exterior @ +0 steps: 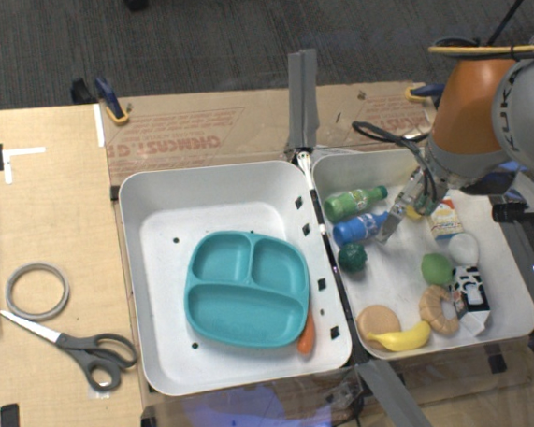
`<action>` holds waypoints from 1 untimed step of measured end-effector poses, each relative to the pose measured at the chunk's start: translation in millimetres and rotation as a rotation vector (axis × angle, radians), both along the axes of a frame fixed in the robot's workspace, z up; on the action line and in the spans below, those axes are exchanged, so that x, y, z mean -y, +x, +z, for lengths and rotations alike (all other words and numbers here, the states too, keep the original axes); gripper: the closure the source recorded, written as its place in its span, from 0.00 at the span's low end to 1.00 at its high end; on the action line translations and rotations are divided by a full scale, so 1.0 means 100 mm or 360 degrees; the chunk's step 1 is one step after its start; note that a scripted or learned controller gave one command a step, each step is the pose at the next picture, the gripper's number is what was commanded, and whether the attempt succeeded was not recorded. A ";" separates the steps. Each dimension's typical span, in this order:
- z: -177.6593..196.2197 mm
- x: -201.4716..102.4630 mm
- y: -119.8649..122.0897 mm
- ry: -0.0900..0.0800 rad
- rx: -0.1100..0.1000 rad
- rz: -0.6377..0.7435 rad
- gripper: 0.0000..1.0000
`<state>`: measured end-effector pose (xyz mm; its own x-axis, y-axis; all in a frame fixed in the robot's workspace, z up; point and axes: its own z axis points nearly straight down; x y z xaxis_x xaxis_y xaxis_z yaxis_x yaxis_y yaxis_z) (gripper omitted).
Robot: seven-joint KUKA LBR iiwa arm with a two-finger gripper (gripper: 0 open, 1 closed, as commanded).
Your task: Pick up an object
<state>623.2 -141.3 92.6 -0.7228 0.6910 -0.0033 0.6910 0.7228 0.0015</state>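
I saw the end effector (400, 212) low in the right bin (503, 326), beside the blue bottle (360, 228) and green bottle (356, 199); I could not tell its grip state. A teal tray (246, 290) and carrot (305, 337) lay in the left bin (155, 219).

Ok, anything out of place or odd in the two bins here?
One oddity: a small orange carrot-like piece lies wedged between the teal divided plastic plate and the left white bin's wall, not on the plate. The right white bin is just jumbled toys.
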 end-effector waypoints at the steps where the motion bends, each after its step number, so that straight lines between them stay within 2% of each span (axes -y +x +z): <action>1: 0.00 -0.41 0.31 0.0000 -0.0001 -0.0211 0.00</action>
<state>654.6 -100.1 92.3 -0.6250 0.7806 -0.0028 0.7806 0.6250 0.0008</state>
